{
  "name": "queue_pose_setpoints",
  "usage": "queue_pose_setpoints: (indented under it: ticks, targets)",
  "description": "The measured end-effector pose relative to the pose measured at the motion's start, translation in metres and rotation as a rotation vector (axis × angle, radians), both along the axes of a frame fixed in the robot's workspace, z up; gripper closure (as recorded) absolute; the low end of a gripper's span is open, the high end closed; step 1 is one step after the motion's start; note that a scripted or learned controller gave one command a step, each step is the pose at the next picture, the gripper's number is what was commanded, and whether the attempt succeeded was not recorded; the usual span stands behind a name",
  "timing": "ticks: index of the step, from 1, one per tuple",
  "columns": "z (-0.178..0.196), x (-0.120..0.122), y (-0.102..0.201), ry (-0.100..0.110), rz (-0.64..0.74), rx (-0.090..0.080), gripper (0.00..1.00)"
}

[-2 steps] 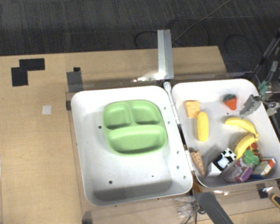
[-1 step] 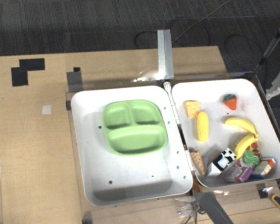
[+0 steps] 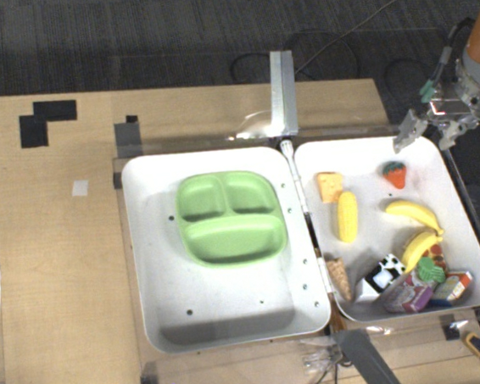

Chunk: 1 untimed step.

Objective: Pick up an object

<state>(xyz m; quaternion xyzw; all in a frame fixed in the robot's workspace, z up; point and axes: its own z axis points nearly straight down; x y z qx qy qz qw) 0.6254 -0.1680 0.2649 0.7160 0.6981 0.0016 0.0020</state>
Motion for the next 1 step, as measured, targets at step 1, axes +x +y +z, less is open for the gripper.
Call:
queue_pose_setpoints:
  ticks: [1]
  targets:
    - [-0.1718,-0.025,0.0324,-0.001,-0.09,0.001,0.0]
